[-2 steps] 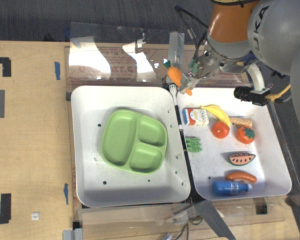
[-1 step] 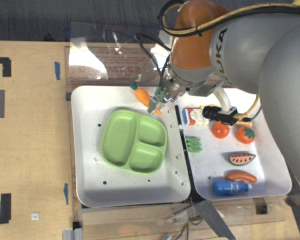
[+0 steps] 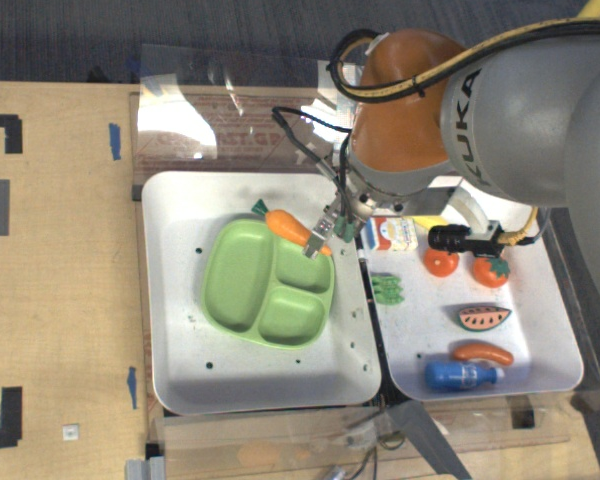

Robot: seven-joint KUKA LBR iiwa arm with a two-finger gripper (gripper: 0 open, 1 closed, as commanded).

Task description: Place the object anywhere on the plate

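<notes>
Smooth green three-compartment plate [image 3: 265, 286]; glossy orange carrot [image 3: 292, 229] at its far rim, beside claw [image 3: 320, 236], grip indiscernible; arm lettered "KU".

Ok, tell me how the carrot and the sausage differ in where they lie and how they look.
The carrot lies in the left bin on the green plate's upper rim, at the gripper; the sausage lies in the right bin, far from it. The carrot is orange with a green top, tapering and slanted; the sausage is reddish, rounded at both ends, nearly level. Both are small, elongated toy foods.
</notes>
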